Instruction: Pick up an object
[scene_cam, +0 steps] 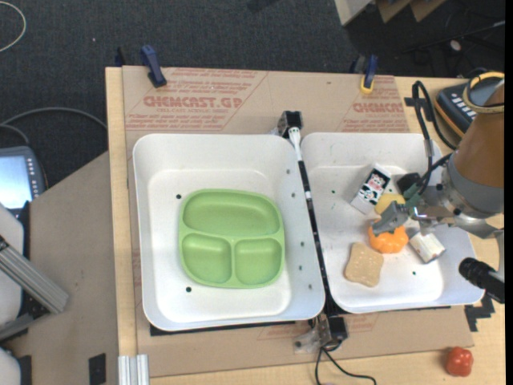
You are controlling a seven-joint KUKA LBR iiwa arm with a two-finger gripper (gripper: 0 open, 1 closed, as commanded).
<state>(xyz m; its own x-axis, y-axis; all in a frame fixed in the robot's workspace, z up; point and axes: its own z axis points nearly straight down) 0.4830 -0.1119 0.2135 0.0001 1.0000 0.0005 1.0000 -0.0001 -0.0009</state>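
Gripper over orange object, right bin.

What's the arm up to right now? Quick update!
Gripper low in right bin, over orange toy. Nothing seen held. Milk carton, bread slice close by.

Grey arm from right, wrist low, fingers seemingly angled left

Brown bench bears two white bins side by side; red ball at near-right corner.
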